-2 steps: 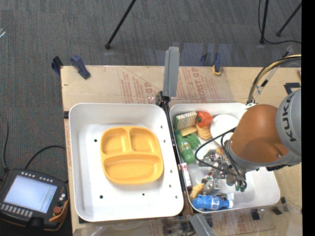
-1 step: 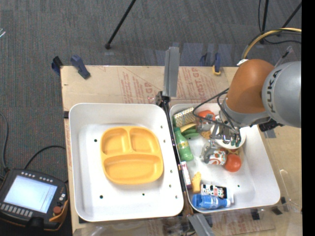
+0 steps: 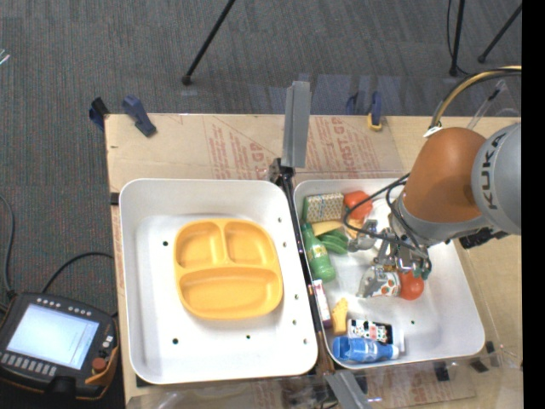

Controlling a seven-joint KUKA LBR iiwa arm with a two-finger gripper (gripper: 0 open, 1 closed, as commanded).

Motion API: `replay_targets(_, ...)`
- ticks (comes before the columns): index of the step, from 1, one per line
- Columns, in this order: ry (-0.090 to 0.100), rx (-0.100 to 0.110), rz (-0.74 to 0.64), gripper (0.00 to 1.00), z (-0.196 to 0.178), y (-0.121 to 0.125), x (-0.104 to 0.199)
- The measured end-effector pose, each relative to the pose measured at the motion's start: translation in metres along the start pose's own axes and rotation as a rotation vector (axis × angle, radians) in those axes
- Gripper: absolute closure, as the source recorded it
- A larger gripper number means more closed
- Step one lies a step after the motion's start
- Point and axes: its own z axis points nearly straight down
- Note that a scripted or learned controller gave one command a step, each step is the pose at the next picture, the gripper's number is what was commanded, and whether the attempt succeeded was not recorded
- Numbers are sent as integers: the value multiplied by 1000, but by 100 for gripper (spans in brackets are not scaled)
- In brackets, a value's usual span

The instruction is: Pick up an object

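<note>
Gripper (image 3: 381, 278) is reaching down into the right bin (image 3: 451, 313), among piled toys, likely seeking a grasp. Whether it is grasping anything, I cannot tell. A carton (image 3: 387, 285) is lying under it; a yellow plate (image 3: 228, 267) is occupying the left bin (image 3: 140, 228).

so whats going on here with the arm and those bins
The grey KUKA arm with the orange band reaches in over the right white bin, its claw down among small mixed items, next to a red ball-like object. The left white bin holds a yellow divided plastic plate. Nothing looks lifted yet.
</note>
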Motion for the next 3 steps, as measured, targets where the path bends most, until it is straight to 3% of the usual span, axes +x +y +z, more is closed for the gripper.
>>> replay_targets(1,1,0,-30,0,0,-22,59)
replay_targets(2,0,-1,-36,100,-9,-20,58)
replay_targets(3,1,-2,-37,0,-9,-19,58)
